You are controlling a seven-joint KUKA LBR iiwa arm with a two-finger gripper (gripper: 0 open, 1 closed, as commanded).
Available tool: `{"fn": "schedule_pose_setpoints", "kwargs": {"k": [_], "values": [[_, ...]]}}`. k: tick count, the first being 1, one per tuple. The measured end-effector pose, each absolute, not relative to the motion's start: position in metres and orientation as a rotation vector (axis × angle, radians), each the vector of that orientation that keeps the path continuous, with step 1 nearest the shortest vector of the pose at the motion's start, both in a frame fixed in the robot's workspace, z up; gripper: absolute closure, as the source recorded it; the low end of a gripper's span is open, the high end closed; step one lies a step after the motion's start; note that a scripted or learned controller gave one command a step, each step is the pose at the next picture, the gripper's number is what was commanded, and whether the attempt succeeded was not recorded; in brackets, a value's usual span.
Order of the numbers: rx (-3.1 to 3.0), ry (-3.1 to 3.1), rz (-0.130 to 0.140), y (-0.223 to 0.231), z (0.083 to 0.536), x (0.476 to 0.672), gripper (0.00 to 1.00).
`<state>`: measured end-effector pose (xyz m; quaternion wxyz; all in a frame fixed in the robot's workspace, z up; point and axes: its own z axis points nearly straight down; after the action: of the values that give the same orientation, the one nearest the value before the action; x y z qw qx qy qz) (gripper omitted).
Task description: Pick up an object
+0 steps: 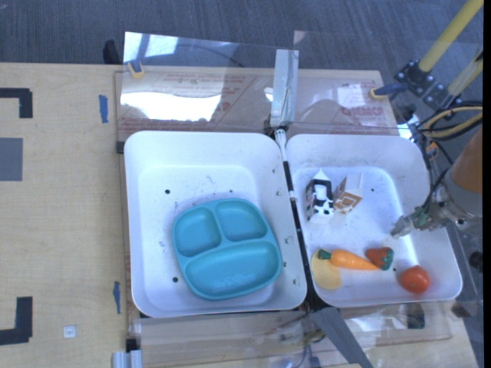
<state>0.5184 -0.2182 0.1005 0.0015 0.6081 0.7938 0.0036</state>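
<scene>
The right bin (368, 150) holds several small toys. A black-and-white cow figure (320, 198) stands near its middle, beside a small brown-and-white packet (347, 200). Along the front lie an orange carrot (351, 261), a yellow piece (326, 276) touching the carrot's left end, a red piece with a green top (380, 257) and a red tomato (414, 279). My gripper (404, 226) hangs at the right side of this bin, above its floor, just up and right of the red piece with the green top. Nothing shows in its grasp.
The left bin (146, 205) bears a blue divided plate (225, 248). Clear plastic panels (199, 83) stand behind both bins. Cables and yellow poles (453, 29) crowd the right edge, near the arm.
</scene>
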Motion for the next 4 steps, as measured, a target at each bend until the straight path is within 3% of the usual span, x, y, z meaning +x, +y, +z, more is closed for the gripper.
{"fn": "schedule_pose_setpoints", "kwargs": {"k": [1, 2, 3, 4], "values": [[1.565, 2.712, 0.001, -0.224, 0.21, 0.535, 1.0], [1.348, 2.839, 0.002, -0.124, 0.215, 0.522, 1.0], [1.347, 2.834, 0.003, -0.125, 0.225, 0.523, 1.0], [1.405, 2.801, -0.002, -0.226, 0.273, 0.572, 1.0]]}}
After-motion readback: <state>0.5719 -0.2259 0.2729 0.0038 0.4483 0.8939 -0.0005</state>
